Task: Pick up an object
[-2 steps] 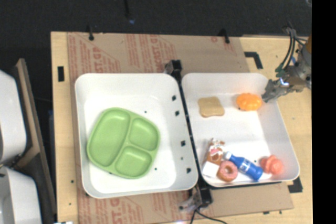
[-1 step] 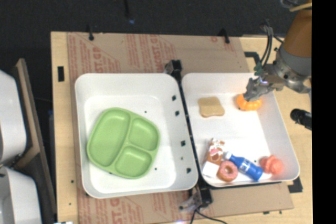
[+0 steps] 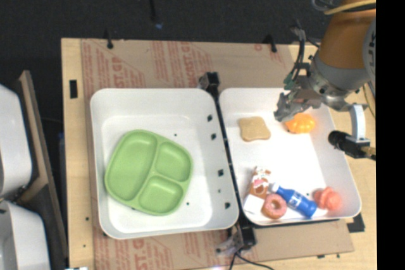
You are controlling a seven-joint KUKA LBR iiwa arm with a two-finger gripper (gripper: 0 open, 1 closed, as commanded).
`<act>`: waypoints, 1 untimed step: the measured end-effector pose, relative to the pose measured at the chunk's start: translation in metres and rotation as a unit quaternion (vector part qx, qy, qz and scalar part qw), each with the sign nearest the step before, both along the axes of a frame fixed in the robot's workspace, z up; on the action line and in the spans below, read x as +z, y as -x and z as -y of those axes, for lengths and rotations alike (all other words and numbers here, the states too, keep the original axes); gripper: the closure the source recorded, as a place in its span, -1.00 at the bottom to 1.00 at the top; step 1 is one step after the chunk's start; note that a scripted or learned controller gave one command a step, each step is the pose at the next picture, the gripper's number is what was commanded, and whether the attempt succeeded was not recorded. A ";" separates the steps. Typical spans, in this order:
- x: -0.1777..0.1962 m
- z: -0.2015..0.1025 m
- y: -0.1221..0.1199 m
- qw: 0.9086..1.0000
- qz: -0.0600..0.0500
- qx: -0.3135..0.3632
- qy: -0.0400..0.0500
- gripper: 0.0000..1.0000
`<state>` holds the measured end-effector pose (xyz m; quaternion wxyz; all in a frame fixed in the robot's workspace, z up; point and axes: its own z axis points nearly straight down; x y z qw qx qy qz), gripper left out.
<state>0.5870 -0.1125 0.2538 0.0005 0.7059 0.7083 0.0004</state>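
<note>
My gripper (image 3: 290,109) hangs low over the far right part of the right bin (image 3: 297,167), right beside an orange toy (image 3: 300,124) that lies just below and right of it. A tan bread slice (image 3: 254,128) lies to the left of the gripper. At the bin's near edge sit a pink donut (image 3: 274,206), a blue bottle (image 3: 295,198), a small brown-and-white figure (image 3: 259,183) and a salmon-pink toy (image 3: 327,198).
The left bin (image 3: 114,107) holds a green divided plate (image 3: 149,171). A black divider with clips (image 3: 221,142) runs between the bins. The grey and orange arm (image 3: 345,41) comes in from the upper right.
</note>
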 end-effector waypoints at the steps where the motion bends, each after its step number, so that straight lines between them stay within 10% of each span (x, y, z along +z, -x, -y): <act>1: 0.000 -0.057 -0.005 1.000 0.000 0.000 -0.001 1.00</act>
